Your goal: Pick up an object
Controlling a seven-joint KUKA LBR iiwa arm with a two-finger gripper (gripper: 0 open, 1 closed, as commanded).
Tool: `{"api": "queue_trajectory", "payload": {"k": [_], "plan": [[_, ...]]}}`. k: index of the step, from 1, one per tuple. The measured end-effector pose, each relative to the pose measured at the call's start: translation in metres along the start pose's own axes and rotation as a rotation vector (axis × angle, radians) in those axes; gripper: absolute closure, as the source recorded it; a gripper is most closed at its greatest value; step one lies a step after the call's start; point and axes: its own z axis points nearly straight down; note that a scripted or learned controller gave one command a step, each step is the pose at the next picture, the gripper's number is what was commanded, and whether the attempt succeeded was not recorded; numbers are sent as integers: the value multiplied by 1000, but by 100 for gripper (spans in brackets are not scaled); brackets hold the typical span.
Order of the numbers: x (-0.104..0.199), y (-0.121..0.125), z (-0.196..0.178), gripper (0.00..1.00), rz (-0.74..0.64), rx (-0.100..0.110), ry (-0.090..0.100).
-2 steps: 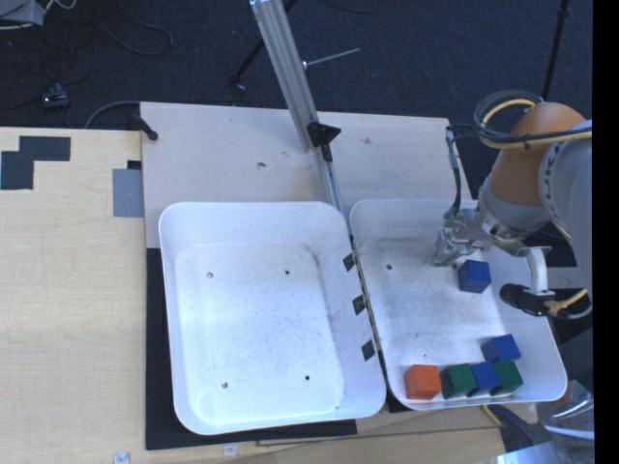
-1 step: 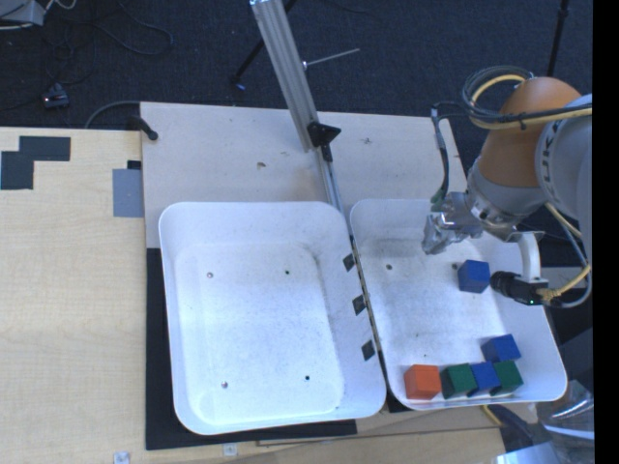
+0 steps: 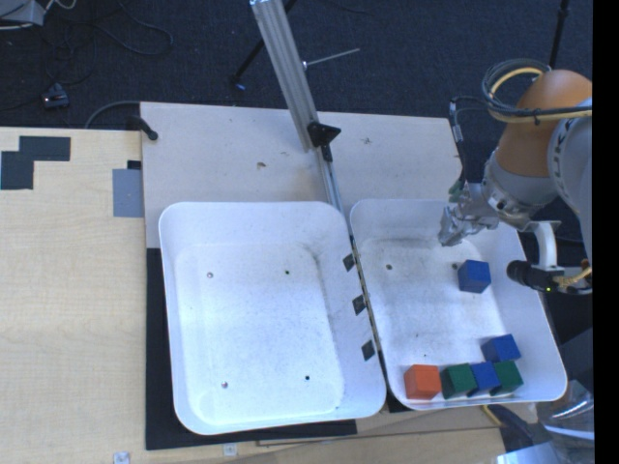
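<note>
In the right bin [image 3: 416, 288] a dark blue cube [image 3: 474, 275] lies alone toward the upper right. My gripper [image 3: 455, 232] hangs just above and to the left of that cube, over the bin's back part, with nothing seen between its fingers. Along the bin's front edge sit an orange block [image 3: 422, 381], a green block [image 3: 458, 381], a blue block [image 3: 484, 377], another green block [image 3: 508, 376] and a blue block [image 3: 501, 348].
The left bin [image 3: 253, 312] lies beside the right one, with black clips [image 3: 359, 304] on the shared rim. A slanted aluminium bar [image 3: 290, 71] rises behind the bins. Pale wooden bench top [image 3: 68, 298] lies to the left.
</note>
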Motion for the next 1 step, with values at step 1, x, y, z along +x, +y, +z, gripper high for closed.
{"api": "queue_trajectory", "payload": {"k": [1], "plan": [[2, -1, 0, 0, -3, 2, 1]]}}
